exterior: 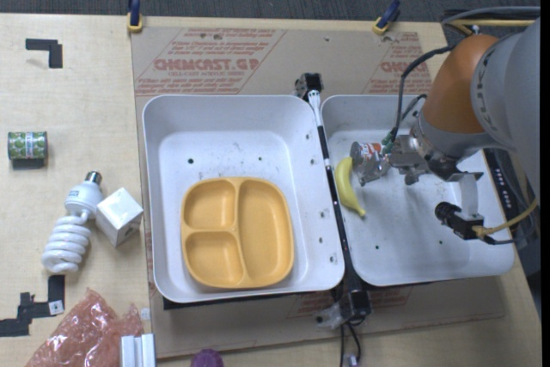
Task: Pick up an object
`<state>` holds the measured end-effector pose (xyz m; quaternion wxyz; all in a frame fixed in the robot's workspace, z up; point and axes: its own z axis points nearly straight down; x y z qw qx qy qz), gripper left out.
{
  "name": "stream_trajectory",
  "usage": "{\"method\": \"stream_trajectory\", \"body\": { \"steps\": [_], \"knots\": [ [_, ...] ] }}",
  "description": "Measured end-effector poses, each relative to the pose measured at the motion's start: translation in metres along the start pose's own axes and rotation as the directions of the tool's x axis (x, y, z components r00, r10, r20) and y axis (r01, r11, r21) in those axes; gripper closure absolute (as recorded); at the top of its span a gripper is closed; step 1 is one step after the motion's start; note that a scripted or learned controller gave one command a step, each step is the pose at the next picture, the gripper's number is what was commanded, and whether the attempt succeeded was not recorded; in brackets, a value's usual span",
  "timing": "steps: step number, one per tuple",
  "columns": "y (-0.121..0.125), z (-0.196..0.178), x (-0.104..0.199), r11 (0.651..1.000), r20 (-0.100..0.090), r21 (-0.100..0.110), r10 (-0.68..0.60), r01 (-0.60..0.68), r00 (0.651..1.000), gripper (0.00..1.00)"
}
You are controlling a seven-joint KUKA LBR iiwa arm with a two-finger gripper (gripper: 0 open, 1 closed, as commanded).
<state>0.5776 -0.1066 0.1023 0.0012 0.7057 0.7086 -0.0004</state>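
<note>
The tool point(371, 168) sits low in the right bin point(430, 258), reached in from the right under the grey arm point(481, 99) with its orange band. Its tip is at a small red-and-white can point(368, 152) near the bin's left wall, but whether the can is actually gripped I cannot tell. The low, sideways reach suits a grab at something lying on the bin floor. Just beside the can, toward the divider, a banana point(346, 185) lies along the wall, likely the other candidate. The left bin point(163, 271) holds a yellow divided plate point(236, 232) lying flat. Out on the worktop point(77, 82), well apart, lie a spiral light bulb point(70, 228), a white cube point(119, 215) and a green tin point(27, 146)
</note>
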Motion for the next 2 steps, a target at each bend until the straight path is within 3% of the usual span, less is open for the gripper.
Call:
{"method": "stream_trajectory", "body": {
  "steps": [1, 2],
  "knots": [
    [-0.0592, 0.0098, 0.01, 1.0, -0.002, 0.001, 0.006, -0.006, 1.0, 0.0],
    [-0.0581, -0.0001, 0.0092, 1.0, -0.002, -0.001, 0.007, -0.007, 1.0, 1.0]
  ]
}}
